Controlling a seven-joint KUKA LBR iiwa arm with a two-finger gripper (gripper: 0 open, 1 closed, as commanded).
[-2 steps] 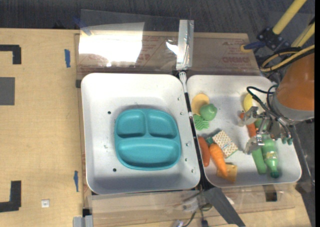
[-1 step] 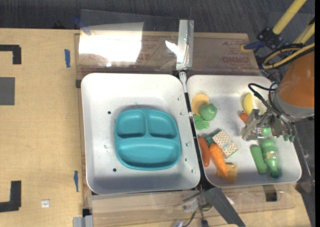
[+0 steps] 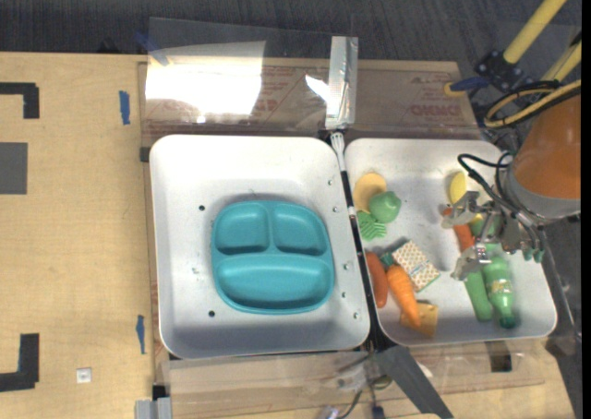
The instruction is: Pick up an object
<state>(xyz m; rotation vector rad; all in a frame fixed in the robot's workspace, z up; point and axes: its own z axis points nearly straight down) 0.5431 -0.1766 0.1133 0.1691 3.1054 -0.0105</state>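
Note:
The right bin (image 3: 417, 149) holds several toy foods. My gripper (image 3: 477, 240) hangs low over its right side, under the orange wrist band. A small orange piece (image 3: 462, 236) lies right at the gripper's left edge, and whether it is touching I cannot tell. Just below the gripper lies a green bottle (image 3: 490, 294). A yellow piece (image 3: 456, 186) sits above it. Further left are a green pepper (image 3: 385, 207), a yellow-orange fruit (image 3: 367, 186), a patterned packet (image 3: 416, 264) and a carrot (image 3: 402, 288).
The left bin (image 3: 185, 177) holds a teal divided plate (image 3: 272, 256). A clear plastic sheet (image 3: 240, 85) stands behind the bins. Cables and a yellow pole (image 3: 545, 11) crowd the upper right. Brown board (image 3: 65, 223) lies to the left.

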